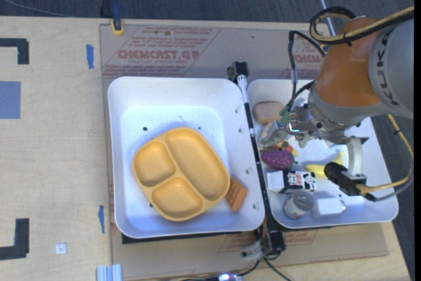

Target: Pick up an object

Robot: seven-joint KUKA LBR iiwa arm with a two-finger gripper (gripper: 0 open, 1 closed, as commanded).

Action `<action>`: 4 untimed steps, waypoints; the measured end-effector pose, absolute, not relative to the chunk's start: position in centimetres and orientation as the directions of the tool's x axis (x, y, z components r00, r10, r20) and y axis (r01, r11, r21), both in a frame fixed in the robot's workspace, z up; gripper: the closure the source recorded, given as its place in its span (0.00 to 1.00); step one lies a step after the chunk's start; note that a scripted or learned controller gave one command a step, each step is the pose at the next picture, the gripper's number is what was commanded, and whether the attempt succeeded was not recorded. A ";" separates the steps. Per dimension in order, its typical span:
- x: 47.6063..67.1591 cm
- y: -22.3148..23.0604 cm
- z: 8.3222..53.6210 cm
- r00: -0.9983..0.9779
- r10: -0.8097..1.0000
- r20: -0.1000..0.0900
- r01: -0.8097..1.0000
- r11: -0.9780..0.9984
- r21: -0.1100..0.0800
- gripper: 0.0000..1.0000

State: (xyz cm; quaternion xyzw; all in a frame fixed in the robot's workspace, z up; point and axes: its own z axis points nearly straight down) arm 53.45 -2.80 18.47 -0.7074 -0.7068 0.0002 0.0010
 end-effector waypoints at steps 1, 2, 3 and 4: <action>53.4 -2.8 18.5 0.001 1.000 0.001 1.000 -0.001 -0.002 0.00; 53.4 -2.8 18.5 0.001 1.000 0.001 1.000 -0.001 -0.002 0.00; 53.4 -2.8 18.5 0.001 1.000 0.001 1.000 -0.001 -0.002 0.00; 53.4 -2.8 18.5 0.001 1.000 0.001 1.000 -0.001 -0.002 0.00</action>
